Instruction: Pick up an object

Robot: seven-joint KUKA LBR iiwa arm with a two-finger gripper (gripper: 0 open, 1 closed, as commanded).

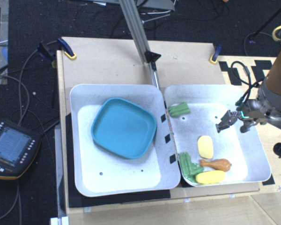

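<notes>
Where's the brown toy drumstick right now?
The brown toy drumstick lies in the right white bin near its front edge, just above the yellow oblong toy and below the pale yellow oval piece.

Plate (124,134) in left bin (84,102) (alone)

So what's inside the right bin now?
The right bin holds a green piece near its top left, a pale yellow piece, a toy drumstick, a yellow piece and a green piece at the divider. The gripper covers some floor.
</notes>
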